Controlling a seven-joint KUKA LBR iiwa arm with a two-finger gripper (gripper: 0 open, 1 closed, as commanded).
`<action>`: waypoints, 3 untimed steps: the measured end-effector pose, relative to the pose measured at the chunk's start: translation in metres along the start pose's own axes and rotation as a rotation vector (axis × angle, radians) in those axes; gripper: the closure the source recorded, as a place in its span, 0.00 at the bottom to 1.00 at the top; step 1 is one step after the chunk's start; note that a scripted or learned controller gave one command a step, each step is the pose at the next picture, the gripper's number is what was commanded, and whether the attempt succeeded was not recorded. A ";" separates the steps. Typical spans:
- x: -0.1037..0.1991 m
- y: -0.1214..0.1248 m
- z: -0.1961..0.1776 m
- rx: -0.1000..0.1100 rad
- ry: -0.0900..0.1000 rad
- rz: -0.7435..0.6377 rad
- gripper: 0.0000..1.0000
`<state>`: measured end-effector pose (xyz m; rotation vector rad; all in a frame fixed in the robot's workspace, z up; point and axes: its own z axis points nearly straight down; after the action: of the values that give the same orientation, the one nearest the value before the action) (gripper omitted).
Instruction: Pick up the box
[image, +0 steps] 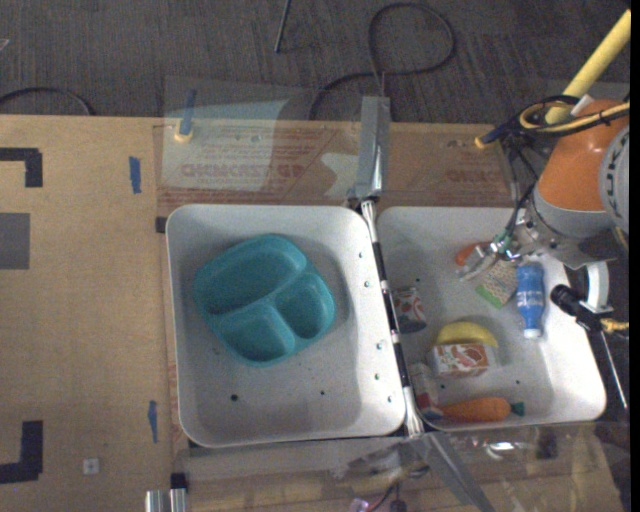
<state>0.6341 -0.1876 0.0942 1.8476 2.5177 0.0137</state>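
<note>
Working from largest to smallest, the bench (80, 300) is seen to carry two white bins; the right bin (570, 395) is taken as the landmark. The left bin (290, 400) lies just beside it and holds a teal divided plate (265, 297). The arm (585, 180) is reached over the right bin's far right corner, with the gripper (490, 255) low over the far part of that bin. Whether the fingers are released or clenched cannot be told. The box (462, 359), red and white, is found near the middle of the right bin, touching a yellow banana-like piece (468, 332) on its far side. An orange carrot (478, 408) lies near the bin's front wall, a blue bottle (529, 297) toward its right, a small can (408, 307) by its left wall. For a sound pick, the gripper would best be brought over the box's centre, turned across its narrow side, and lowered clear of the yellow piece
</note>
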 end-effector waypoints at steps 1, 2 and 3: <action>-0.004 0.002 -0.010 -0.007 -0.013 0.002 1.00; 0.040 0.038 -0.108 0.022 0.004 0.414 1.00; 0.037 0.047 -0.045 0.027 0.005 0.548 1.00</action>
<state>0.6668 -0.1377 0.1400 2.4783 1.9371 -0.0077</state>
